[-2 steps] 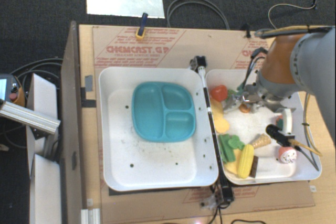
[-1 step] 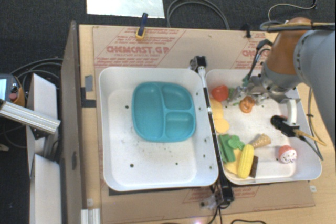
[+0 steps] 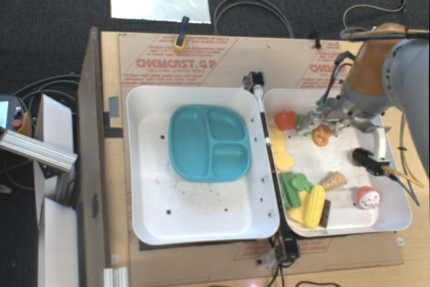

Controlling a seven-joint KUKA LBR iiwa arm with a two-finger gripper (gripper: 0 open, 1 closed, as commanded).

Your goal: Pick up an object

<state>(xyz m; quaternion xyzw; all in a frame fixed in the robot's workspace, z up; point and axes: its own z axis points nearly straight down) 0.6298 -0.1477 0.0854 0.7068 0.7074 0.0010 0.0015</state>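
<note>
On your far left, the shallow white plastic left bin (image 3: 144, 165) holds a teal plastic plate with three compartments (image 3: 208, 143), lying flat near its middle. Small dark specks dot the bin floor around the plate; they are too small to make out.

Moving right past the strip where the bins meet, the shallow white right bin (image 3: 346, 213) is crowded. Against its left wall sit a small red round toy (image 3: 285, 119) and, below it, pale yellow flat pieces (image 3: 283, 159) whose exact shape is unclear. Nearer you lie a green leafy toy (image 3: 293, 186) and a yellow toy corn cob (image 3: 314, 206), which overlaps the green one. A dark brown block (image 3: 326, 212) touches the cob's right side and is partly hidden by it. Further right are a tan cone (image 3: 334, 179) and a white ball with red markings (image 3: 367, 197).

The small orange round toy (image 3: 321, 136) lies in the upper middle of the right bin, just right of the red toy. The gripper (image 3: 324, 121) sits right over it, at or touching its top. You cannot tell whether the claw is open or closed, nor whether it grips the orange toy. The grey arm with its orange band (image 3: 396, 74) is cut off at the right edge.
</note>
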